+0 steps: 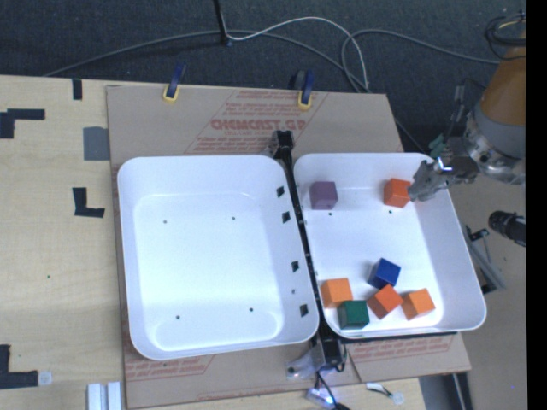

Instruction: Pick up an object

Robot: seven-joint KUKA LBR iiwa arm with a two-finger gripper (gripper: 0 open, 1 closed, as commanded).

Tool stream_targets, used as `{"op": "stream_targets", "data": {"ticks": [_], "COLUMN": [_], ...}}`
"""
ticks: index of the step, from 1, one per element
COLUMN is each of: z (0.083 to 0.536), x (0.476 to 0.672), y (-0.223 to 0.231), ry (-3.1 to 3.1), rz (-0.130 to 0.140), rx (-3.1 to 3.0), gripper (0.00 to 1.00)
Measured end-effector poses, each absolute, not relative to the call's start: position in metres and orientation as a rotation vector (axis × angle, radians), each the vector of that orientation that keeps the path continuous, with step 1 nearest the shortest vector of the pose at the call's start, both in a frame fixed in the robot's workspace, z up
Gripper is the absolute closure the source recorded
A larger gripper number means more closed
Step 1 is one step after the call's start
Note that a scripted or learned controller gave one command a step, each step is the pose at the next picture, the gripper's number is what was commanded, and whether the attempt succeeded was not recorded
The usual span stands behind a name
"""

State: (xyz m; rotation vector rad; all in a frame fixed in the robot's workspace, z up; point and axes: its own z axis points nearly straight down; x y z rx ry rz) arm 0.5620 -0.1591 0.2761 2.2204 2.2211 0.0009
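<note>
the grey metal gripper point(425, 183) sits just beside a matte orange cube point(396, 192) in the glossy white right bin point(444, 254); its state is unclear.

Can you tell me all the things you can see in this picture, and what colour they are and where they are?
Left bin: 1, white, left half of the bench.
Right bin: 1, white, beside the left bin.
Purple cube: 1, purple, top left of the right bin.
Lone orange cube: 1, orange, top right of the right bin, by the gripper.
Blue cube: 1, blue, lower part of the right bin.
Green cube: 1, green, bottom of the right bin.
Clustered orange cubes: 3, orange, around the blue and green cubes.
Clamps: 2, blue and yellow, on the board's top edge.
Gripper: 1, grey, at the right bin's top right rim.
</note>
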Motion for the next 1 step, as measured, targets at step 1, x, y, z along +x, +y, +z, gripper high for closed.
{"op": "stream_targets", "data": {"ticks": [1], "z": [0.2586], "x": [0.5591], "y": [-0.1058], "ry": [2.228], "rz": [-0.001], "rx": [2.218], "gripper": [1.0]}}
